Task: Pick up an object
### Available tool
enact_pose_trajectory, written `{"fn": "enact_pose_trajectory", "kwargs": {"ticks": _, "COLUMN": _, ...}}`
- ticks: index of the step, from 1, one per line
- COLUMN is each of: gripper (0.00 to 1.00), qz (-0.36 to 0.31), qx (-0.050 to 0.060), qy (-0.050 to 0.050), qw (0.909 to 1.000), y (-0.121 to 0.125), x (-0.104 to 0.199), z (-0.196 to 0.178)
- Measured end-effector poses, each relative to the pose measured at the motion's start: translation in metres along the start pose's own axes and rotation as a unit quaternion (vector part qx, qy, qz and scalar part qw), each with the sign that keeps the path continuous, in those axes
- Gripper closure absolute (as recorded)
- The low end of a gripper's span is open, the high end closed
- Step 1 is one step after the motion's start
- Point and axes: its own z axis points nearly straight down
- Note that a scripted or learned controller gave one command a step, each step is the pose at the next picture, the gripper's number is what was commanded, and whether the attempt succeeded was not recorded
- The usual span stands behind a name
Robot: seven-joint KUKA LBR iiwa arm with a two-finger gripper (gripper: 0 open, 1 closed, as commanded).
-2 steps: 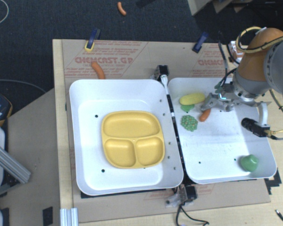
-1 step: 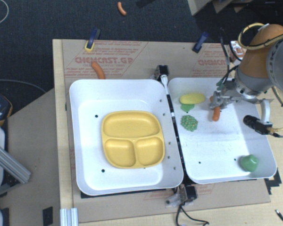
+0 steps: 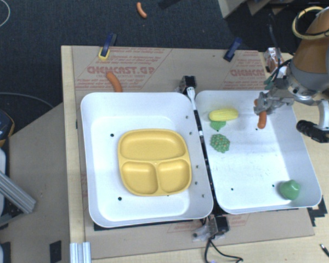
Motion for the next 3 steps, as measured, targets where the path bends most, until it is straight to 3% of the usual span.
{"fn": "enact_pose_trajectory", "kwargs": {"ticks": 2, "gripper": 1.0, "qz": 0.0, "qx": 0.001, "qy": 0.0, "qw": 1.0, "y": 0.005, "x": 0.007, "z": -0.073}}
{"fn": "enact_pose_trajectory", "kwargs": {"ticks": 3, "gripper": 1.0, "qz": -0.001, "qx": 0.005, "qy": 0.002, "qw": 1.0, "y": -0.018, "x": 0.048, "z": -0.067}}
